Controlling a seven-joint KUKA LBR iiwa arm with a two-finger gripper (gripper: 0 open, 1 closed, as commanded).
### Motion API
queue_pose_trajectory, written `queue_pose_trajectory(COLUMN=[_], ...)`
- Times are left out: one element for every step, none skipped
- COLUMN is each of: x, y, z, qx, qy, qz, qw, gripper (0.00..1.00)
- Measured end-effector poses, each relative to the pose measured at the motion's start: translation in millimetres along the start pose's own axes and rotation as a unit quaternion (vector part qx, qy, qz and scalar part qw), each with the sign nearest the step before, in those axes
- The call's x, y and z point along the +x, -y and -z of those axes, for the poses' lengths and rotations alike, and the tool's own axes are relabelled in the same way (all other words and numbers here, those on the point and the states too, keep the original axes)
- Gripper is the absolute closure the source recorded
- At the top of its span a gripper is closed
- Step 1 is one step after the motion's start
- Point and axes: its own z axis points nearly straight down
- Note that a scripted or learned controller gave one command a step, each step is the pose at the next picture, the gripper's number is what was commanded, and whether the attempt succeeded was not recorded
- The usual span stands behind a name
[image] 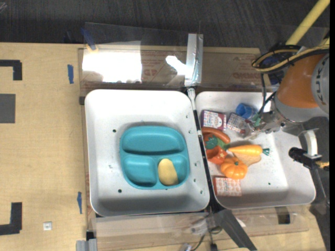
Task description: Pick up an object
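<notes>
Nearest the bottom edge, a small packet (pixel 228 186) lies flat in the right bin (pixel 298 190), its print too blurred to read. Just above it, at twelve o'clock, sits one orange pumpkin (pixel 234 168), touching a yellow-orange carrot (pixel 246 151) with a green tip. At nine o'clock from the carrot lies a red and orange pepper-like toy (pixel 215 142), partly overlapped by its neighbours. Farther back are two more packets (pixel 213 120), side by side, and one blue piece (pixel 244 110), half hidden. The left bin (pixel 99 140) holds one teal divided tray (pixel 152 153) with one yellow potato-like lump (pixel 167 172) in its lower right compartment. From three o'clock the arm (pixel 301 85) reaches in, cut off by the frame; its gripper (pixel 257 123) hangs low by the far packets, and I cannot tell how it stands.
</notes>
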Motion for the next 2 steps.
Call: queue_pose_trajectory(x=[-24,-54], y=[-37,-66], z=[-14,-16], qx=[0.013,0.016], qy=[-0.005,-0.006], qz=[-0.072,-0.148], qw=[0.9973,0.9888], gripper=[1.00,1.00])
